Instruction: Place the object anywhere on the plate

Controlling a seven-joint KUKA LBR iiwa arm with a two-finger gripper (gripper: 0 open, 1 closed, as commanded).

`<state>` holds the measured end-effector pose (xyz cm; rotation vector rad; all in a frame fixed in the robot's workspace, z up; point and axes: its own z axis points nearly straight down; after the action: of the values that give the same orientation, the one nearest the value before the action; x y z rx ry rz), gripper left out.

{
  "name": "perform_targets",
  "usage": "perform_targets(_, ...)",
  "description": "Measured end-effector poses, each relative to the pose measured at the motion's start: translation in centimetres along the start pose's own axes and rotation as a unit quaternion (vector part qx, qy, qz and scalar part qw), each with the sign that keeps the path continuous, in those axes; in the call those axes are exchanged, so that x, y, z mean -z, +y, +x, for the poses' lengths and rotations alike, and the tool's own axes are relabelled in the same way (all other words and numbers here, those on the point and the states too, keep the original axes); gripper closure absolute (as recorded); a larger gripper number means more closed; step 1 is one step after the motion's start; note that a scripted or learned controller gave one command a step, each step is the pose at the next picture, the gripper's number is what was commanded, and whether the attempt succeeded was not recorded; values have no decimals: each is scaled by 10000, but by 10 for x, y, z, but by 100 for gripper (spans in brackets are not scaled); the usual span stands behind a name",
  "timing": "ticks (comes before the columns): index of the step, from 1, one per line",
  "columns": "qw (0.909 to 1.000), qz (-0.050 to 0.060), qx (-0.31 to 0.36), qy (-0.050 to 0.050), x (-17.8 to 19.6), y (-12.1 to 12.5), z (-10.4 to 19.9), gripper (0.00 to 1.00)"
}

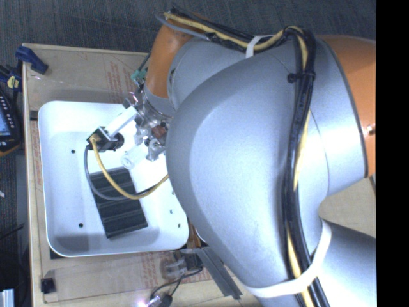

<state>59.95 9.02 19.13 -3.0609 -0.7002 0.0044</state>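
Your gripper [142, 139], open or closed you cannot tell, hangs over the white bin [54, 171] near a dark ribbed slab [120, 208].

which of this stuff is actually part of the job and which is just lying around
Part of the job:
- gripper, over the white bin
- dark ribbed slab, flat in that bin, probably the object to move

Just lying about:
- blue clamp, outside the bin, upper left
- dark device, at the left edge
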Motion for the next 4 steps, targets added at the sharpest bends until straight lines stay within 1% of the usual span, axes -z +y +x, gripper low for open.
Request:
perform_targets(1,9925,-8,-1223,6,-100,-6,47,100)
perform_targets(2,9986,14,-532,-2,62,-24,-56,100)
perform_targets(3,9933,-19,-1153,24,130,-36,-76,100)
perform_targets(4,9948,-24,-1022,14,129,-26,39,100)
